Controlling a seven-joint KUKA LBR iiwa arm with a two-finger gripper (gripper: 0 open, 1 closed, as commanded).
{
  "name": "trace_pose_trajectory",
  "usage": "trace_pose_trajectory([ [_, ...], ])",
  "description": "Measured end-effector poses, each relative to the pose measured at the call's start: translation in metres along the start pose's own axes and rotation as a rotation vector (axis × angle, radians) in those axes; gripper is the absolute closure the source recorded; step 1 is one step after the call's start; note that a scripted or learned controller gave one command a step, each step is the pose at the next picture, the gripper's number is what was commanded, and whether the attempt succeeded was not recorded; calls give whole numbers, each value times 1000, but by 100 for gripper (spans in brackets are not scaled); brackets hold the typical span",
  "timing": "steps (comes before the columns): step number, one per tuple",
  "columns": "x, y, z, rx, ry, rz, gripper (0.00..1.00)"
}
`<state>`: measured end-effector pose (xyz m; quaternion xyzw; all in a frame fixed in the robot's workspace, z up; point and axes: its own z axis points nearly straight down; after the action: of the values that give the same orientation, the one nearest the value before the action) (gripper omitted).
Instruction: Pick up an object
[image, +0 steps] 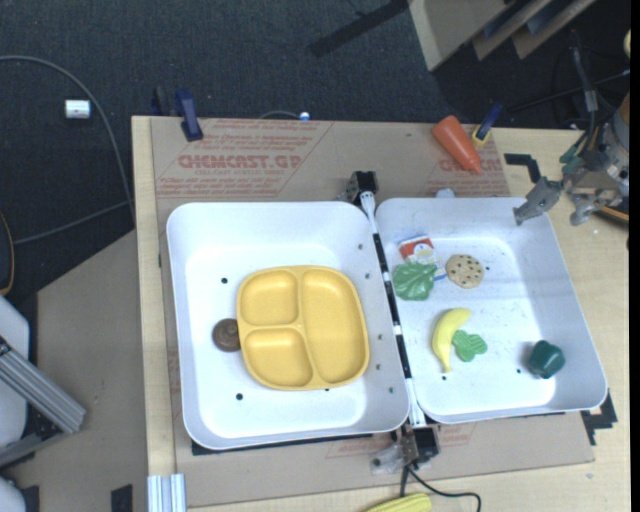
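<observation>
Objects for pickup all in rt bin (570, 300): banana (447, 336) near centre, small green piece (468, 346) touching its rt side, dk green block (545, 358) toward rt wall, cookie (464, 270) and green leafy item (414, 280) farther back, red/white item (416, 247) just behind the leaf. Lt bin (190, 300) holds yellow divided tray (301, 326) w/ brown disc (226, 335) at its lt edge. Gripper (578, 195) sits at rt bin's far-rt corner, above rim, apart from all objects; nothing between fingers. Finger spread: can't tell. Orange cone-like item (458, 144) lies on bench behind rt bin.
</observation>
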<state>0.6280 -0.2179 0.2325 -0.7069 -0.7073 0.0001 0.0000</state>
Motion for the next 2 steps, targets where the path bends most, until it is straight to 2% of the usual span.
trace_pose_trajectory([
  [1,83,-9,54,2,2,-1,0],
  [2,113,-79,148,1,1,1,0],
])
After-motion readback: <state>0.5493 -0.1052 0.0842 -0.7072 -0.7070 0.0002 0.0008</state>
